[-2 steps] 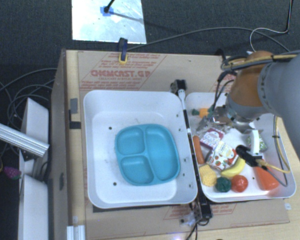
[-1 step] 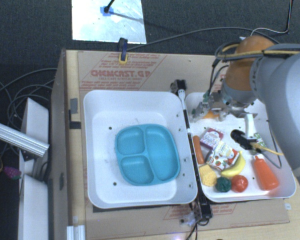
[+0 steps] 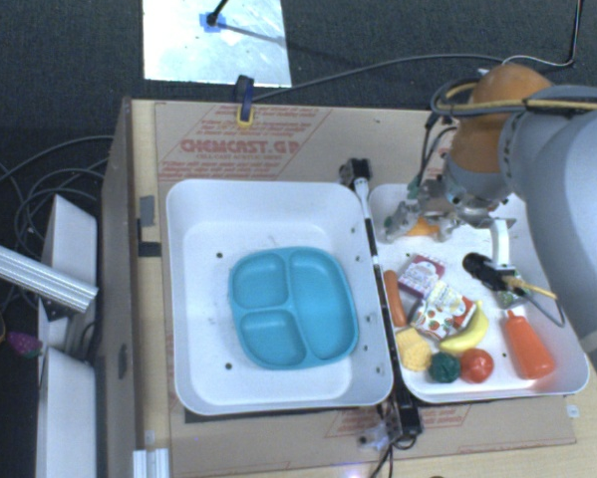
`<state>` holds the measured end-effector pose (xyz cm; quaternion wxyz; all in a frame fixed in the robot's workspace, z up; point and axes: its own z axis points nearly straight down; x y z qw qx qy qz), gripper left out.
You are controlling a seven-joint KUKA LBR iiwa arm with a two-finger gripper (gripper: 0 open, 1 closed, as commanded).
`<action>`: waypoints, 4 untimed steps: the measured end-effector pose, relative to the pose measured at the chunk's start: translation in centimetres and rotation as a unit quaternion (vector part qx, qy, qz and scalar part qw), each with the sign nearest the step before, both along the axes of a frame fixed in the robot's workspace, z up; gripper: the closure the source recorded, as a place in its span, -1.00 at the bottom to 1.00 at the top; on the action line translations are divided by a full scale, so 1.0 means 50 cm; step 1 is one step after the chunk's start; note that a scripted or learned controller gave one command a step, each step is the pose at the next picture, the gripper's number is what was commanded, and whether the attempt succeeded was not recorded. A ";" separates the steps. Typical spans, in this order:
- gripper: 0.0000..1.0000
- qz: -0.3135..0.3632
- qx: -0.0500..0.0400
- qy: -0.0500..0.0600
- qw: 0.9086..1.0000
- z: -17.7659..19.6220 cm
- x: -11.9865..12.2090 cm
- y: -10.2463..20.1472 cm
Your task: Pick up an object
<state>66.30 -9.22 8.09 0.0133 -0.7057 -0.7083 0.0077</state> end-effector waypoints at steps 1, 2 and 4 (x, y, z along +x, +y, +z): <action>-1.00 -0.001 -0.004 -0.015 1.000 0.007 -0.118 0.007; -1.00 0.000 -0.004 -0.016 1.000 0.008 -0.056 0.017; -1.00 0.000 -0.003 -0.015 1.000 0.149 -0.073 -0.003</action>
